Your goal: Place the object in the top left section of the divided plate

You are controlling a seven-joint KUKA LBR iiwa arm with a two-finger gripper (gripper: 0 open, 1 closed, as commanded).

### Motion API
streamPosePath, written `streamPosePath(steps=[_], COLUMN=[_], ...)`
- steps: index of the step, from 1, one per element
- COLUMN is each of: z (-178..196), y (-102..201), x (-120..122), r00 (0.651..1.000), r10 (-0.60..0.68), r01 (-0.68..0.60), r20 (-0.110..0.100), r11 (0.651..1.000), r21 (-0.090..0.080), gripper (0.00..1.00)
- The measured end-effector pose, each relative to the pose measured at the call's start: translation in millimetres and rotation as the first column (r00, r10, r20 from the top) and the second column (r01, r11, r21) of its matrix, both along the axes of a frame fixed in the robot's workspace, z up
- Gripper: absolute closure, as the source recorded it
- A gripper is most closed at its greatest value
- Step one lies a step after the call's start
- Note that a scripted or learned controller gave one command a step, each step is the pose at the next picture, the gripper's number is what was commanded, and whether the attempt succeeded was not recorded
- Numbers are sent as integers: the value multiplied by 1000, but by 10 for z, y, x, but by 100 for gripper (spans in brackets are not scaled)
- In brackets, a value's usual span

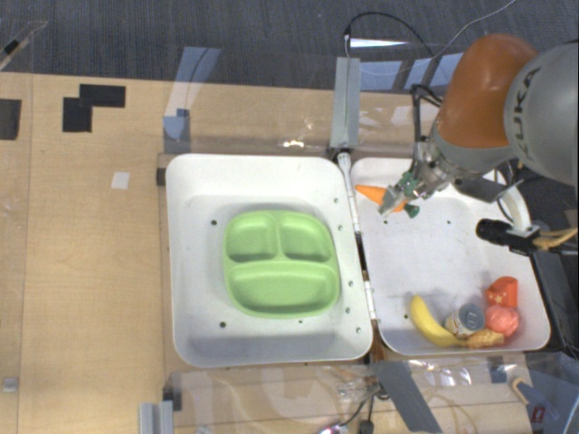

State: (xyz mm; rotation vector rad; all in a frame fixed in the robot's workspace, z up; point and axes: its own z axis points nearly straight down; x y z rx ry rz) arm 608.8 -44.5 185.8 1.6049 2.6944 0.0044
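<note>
carrot [368, 193] in right bin, touching fingers [400, 197], plate [279, 262] left bin

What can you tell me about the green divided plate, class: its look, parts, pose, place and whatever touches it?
The green divided plate is a light green, smooth, plastic-looking dish, a rounded rectangle in outline. Raised ridges split it into three sections: two smaller ones side by side along the top and one wide one along the bottom. All three sections look bare. It lies flat and right way up near the middle of the left white bin, resting on the bin's floor. Nothing else touches it; the gripper is over the right bin.
</note>
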Motion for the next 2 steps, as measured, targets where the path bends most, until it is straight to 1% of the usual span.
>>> streamPosePath(steps=[1,2], z=[4,-6], y=[7,488], x=[345,-136], r00=[945,916], r10=[-327,-401], r01=[327,401], r20=[0,-3], r11=[945,916], r21=[2,3], gripper=[100,100])
